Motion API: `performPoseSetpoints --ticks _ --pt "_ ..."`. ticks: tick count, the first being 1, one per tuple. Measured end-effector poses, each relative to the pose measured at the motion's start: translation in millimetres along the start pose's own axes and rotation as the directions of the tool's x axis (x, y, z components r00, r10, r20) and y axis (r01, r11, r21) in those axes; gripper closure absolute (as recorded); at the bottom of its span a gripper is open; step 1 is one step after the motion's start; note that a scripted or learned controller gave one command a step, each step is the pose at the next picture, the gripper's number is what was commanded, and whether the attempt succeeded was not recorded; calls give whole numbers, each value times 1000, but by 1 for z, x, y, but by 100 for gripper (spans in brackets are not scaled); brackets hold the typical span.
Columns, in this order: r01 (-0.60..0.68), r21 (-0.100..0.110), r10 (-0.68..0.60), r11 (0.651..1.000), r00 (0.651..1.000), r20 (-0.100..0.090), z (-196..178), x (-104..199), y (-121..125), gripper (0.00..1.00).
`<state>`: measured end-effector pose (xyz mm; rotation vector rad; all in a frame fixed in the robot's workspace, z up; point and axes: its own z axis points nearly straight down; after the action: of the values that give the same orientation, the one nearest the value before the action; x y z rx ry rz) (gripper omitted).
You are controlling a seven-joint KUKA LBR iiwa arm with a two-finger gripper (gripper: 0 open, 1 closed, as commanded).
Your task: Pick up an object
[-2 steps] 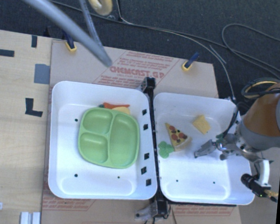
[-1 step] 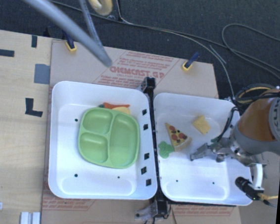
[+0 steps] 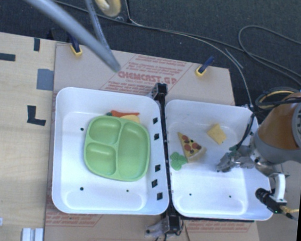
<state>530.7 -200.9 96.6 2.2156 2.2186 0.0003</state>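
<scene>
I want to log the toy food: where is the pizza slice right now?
The pizza slice lies in the right bin, near its left wall, just above the green piece and left of the yellow block.

**Red print on the cardboard**

We read one text: red letters, roughly "CHEMCAST GP", on the cardboard (image 3: 145, 71) behind the bins. Smaller red lines above and beside it are too blurred for us to read.
</scene>
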Motion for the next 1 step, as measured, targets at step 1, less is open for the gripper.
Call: performPoseSetpoints --ticks 1 --pt "0 1 0 1000 1000 -3 -44 -3 6 100"
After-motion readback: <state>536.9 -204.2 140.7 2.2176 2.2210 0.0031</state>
